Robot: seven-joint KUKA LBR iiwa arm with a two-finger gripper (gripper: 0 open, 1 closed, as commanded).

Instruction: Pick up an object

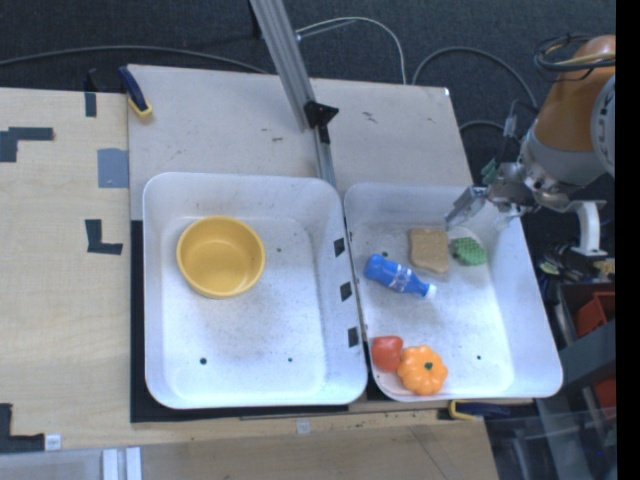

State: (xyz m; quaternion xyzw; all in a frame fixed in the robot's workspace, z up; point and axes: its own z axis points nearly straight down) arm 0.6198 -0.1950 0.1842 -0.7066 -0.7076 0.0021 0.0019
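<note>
the step in hand looks like the approach: the tool [468, 206] hangs over the upper right part of the right bin [520, 363], with nothing visible between its fingers, and whether it is released or clenched cannot be told from this slanted view. no object has been lifted yet, as far as the picture shows.

the nearest candidates lie just below the tool — a tan sponge-like block [429, 250] and, just beside it to the right, a green scrubby thing [468, 252]. the two sit close together, perhaps touching; it is hard to say. a blue bottle [396, 276] lies on its side near the block's left, its pale cap pointing toward the bin's middle. well apart, at the near edge of the same bin, a red item [387, 351] rests against an orange pumpkin-shaped toy [422, 369].

the next move probably calls for coming down squarely over one item, and the crowding of block and green thing is the likely trouble — fingers may straddle both or nudge one aside. the bin's right wall is also near.

the left bin [165, 368] holds a yellow bowl [220, 256], far from the arm's reach line. a grey pole [284, 43] slants over the desk [215, 118] behind the bins.
</note>
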